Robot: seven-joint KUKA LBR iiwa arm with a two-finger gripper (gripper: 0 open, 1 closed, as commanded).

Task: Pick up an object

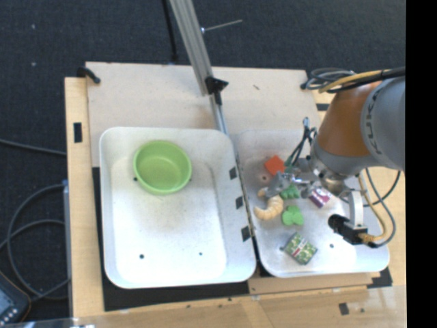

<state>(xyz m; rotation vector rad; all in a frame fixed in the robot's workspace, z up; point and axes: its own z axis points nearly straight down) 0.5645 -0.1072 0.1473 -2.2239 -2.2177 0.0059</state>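
So the stuff worth grabbing is all in the right bin (pixel 382 255): an orange block (pixel 274 165) toward the back, a tan curved piece (pixel 269 209) that looks like a toy croissant or banana, a bright green lump (pixel 293 216) just beside it, a second darker green piece (pixel 291 193) a bit further back, a small purple thing (pixel 319 197) and a green-and-red printed packet (pixel 300 248) lying alone near the front edge.

The gripper (pixel 292 178) sits low over the middle of that cluster, right by the darker green piece and near the orange block. Honestly the metal bits there blur into the clutter, so I can't tell how wide the jaws are or whether anything's between them.

Handling guess: these all look like small light plastic or foam toys, stiff enough, nothing fragile. The tan piece is curved and probably smooth, so I'd pinch it across the narrow middle, not the ends. The orange block has flat sides, easiest grip of the lot. The packet is flat and likely to slide.

The left bin (pixel 116 251) just has a light green bowl (pixel 162 167) at the back, well apart from the arm (pixel 355 128).
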